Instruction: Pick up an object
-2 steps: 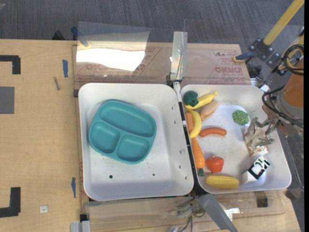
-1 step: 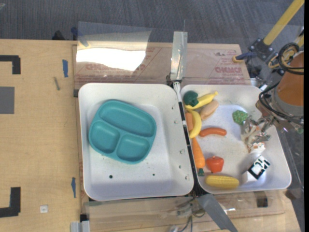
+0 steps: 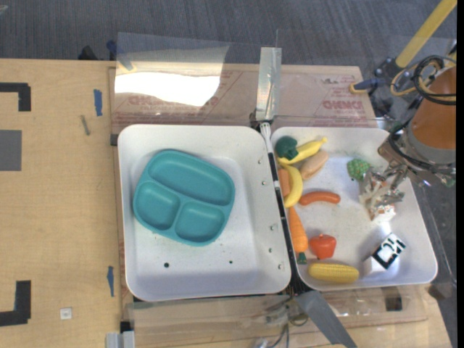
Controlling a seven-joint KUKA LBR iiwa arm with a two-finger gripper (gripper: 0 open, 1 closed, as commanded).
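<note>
The hand point(image 3: 383, 191) hangs low over the right bin point(image 3: 424, 256); whether it is open or closed cannot be told. Just left lies toy broccoli point(image 3: 357, 168), nearer a black-and-white marked cube point(image 3: 387, 252). Farther left lie a sausage point(image 3: 319, 198), tomato point(image 3: 322, 246), corn cob point(image 3: 333, 271), carrot point(image 3: 297, 230) and banana point(image 3: 306, 151). The left bin point(image 3: 145, 267) holds a teal divided tray point(image 3: 184, 196). Red print on the far plastic sheet point(image 3: 330, 96) is unreadable.

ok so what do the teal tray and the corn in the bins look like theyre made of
Teal tray: looks like moulded plastic with a matte to satin finish, going by its even colour, rounded edges and three pressed compartments. Corn: probably toy plastic or rubber, uniformly yellow with a slight sheen; too small to tell which.
</note>
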